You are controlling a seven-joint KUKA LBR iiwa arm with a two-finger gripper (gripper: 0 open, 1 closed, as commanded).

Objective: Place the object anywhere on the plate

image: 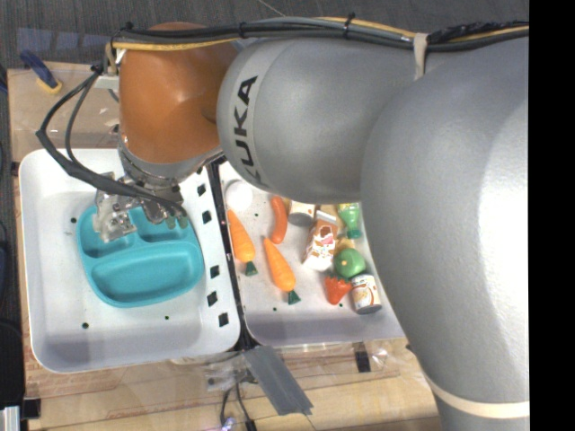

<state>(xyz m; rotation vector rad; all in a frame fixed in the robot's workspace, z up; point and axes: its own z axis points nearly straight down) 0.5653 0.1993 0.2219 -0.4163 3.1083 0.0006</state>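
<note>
Teal plastic, the divided plate (144, 268) lies in the left white bin (54, 241). Over its upper compartments hangs the metal hand (126, 214); how it stands I cannot tell. Three tapered orange carrots (279, 266), a green round piece (350, 262) and a small can (366, 294) crowd the right bin (314, 330) beneath the bulky grey arm (359, 124).

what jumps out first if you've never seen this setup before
The big grey arm with its orange band covers much of the view, reaching from the right over the left bin. Below it, the gripper sits over a teal plate with compartments. In the right bin lie three toy carrots and other play food.
</note>
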